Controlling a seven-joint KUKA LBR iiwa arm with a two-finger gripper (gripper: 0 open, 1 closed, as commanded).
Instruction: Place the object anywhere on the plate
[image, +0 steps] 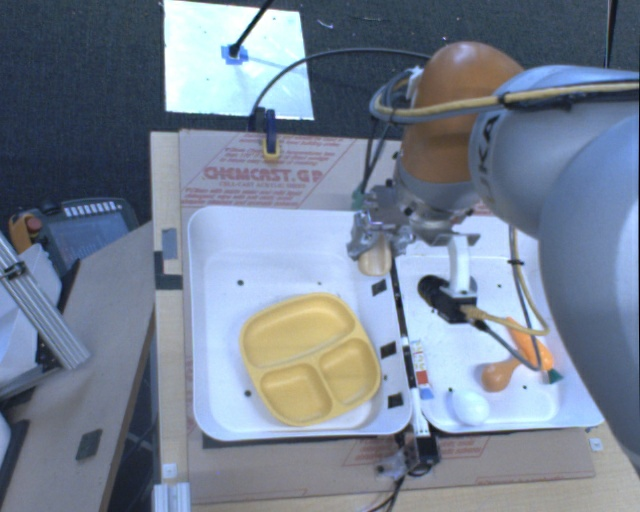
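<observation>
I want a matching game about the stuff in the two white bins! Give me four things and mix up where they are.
Things:
1. yellow plastic plate with three compartments
2. small white egg-shaped object
3. orange carrot-shaped toy
4. pale tan rounded object

Places:
A. near front corner of the right bin
B. at the tool, over the divide between the bins
C. lying in the left bin
D. right bin, toward its right side

Pairs: 1-C, 2-A, 3-D, 4-B
</observation>
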